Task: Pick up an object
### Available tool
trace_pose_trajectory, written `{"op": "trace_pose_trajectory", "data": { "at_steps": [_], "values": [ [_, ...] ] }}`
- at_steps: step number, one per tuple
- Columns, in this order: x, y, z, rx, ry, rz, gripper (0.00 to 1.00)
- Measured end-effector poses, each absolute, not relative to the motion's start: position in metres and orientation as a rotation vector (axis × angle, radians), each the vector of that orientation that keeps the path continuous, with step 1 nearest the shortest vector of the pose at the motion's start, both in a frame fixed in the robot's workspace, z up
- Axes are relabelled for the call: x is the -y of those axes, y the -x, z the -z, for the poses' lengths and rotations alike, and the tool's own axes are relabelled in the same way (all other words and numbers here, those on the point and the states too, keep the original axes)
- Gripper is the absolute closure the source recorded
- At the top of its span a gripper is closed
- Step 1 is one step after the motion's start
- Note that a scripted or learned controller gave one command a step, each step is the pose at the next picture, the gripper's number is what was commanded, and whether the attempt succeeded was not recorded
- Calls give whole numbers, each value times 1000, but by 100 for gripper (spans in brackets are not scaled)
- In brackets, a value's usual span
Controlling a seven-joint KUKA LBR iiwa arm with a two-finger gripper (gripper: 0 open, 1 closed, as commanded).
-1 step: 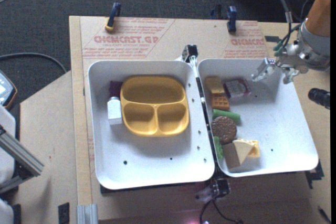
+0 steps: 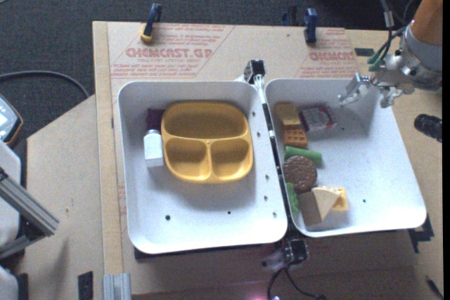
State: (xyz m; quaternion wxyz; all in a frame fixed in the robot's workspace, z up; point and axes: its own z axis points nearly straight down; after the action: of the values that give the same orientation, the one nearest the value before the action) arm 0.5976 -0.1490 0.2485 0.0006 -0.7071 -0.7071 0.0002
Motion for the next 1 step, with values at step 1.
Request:
{"op": "trace_pose_trajectory", "data": {
  "at_steps": [1],
  "values": [
    [145,-590,-203,2218,2218,-4,0]
  ]
}}
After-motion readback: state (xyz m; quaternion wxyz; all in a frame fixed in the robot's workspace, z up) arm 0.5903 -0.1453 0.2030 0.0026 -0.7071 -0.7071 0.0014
